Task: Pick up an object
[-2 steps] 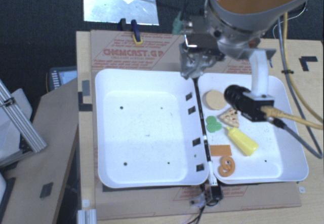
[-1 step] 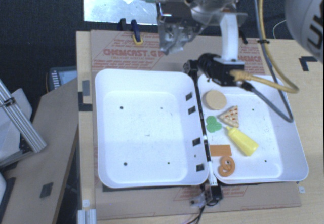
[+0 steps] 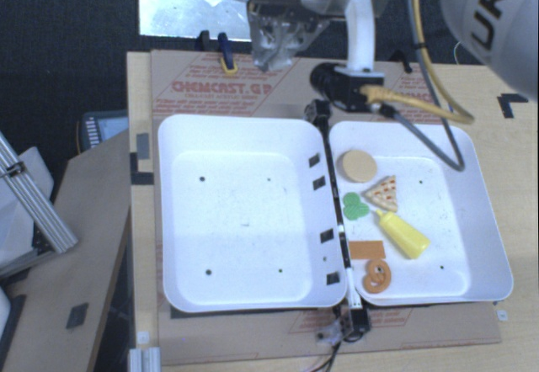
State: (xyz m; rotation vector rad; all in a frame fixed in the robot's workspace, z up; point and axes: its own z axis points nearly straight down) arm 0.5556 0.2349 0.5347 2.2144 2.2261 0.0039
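My gripper (image 3: 274, 55) hangs high above the bench, over the far edge of the left bin (image 3: 181, 210), well away from the objects. Nothing shows between its fingers. The right bin (image 3: 472, 219) holds several toy foods along its left side: a tan round cookie (image 3: 358, 165), a pizza slice (image 3: 382, 191), a green leafy piece (image 3: 354, 207), a yellow bottle-shaped piece (image 3: 402, 233), an orange flat rectangle (image 3: 366, 250) and a pretzel (image 3: 376, 276).
A black divider with clips (image 3: 327, 193) runs between the two bins. Cardboard with red lettering (image 3: 223, 86) lies under the bins. A blue and yellow clamp (image 3: 226, 53) stands at the back. A metal rail (image 3: 29, 193) leans at the left.
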